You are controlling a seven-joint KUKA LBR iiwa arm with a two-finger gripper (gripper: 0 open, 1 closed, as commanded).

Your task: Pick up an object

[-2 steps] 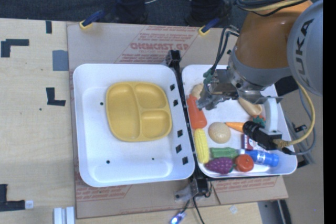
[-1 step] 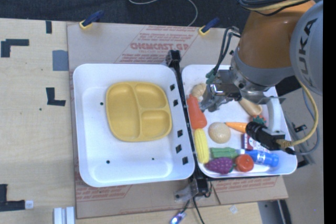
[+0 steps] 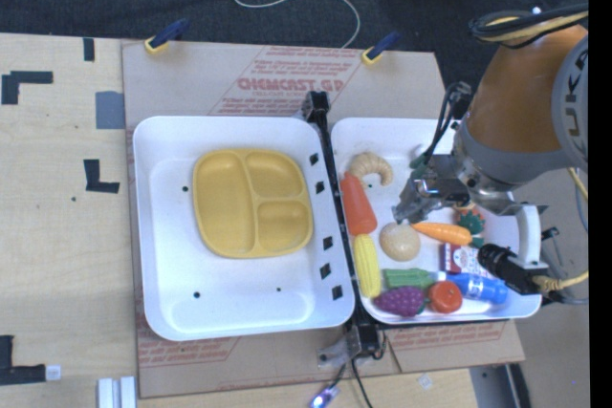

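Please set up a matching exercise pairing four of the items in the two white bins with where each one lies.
Things:
1. yellow sectioned plastic plate
2. yellow toy corn cob
3. purple toy grape bunch
4. beige toy croissant

Places:
A. right bin, near edge
B. left bin, alone
C. right bin, far end
D. right bin, along the divider, below the orange-red sausage-shaped toy

Pairs: 1-B, 2-D, 3-A, 4-C

Even, bright overhead light; the white bins glare slightly, shadows stay soft, and the whole frame looks mildly blurred and grainy.
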